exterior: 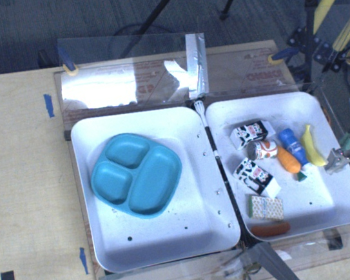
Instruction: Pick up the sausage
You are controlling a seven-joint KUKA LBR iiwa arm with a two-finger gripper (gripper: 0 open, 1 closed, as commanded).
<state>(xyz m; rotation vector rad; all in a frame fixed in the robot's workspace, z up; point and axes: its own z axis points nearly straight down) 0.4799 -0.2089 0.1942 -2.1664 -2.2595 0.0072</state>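
Note:
The sausage is a short red-brown link lying flat against the front wall of the right bin, just below a patterned green packet. A grey part of my gripper reaches in over the right rim of that bin, beside the banana's lower tip. It is well to the right of the sausage and farther back, touching none of the items. Nothing can be seen held in it.
The right bin also holds two black-and-white cartons, a small jar, an orange carrot, a blue bottle and a yellow banana. A blue divided plate sits in the left bin.

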